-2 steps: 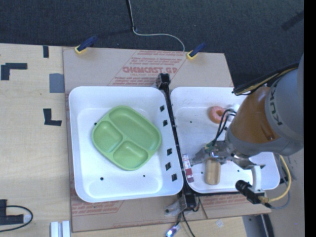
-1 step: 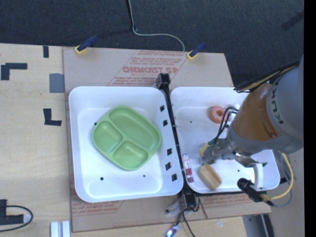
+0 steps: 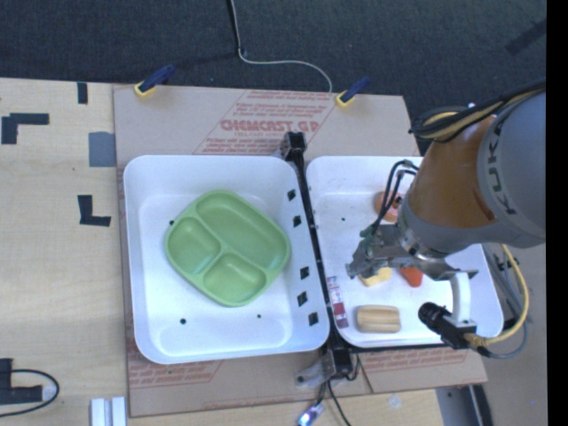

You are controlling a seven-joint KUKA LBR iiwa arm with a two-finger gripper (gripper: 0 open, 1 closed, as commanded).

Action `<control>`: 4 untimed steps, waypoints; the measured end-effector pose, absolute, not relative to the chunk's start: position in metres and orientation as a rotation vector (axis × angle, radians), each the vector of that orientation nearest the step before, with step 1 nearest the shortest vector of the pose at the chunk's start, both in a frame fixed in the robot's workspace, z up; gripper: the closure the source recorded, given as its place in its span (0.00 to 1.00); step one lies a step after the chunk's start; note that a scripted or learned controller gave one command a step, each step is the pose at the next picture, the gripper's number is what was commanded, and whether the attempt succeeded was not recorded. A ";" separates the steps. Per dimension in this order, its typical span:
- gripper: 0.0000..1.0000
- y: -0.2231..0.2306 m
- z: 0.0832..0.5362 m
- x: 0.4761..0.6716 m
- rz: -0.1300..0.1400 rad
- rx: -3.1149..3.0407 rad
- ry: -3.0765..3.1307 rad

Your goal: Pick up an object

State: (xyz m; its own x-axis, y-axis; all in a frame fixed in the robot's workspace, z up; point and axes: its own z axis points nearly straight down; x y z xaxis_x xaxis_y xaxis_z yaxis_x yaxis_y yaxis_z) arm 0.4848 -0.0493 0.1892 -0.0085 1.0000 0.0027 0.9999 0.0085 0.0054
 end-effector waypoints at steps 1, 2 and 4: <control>1.00 0.010 0.241 0.484 0.004 2.212 2.230; 1.00 -0.015 0.304 0.502 0.005 2.217 2.219; 1.00 0.109 0.420 0.484 0.001 2.213 2.230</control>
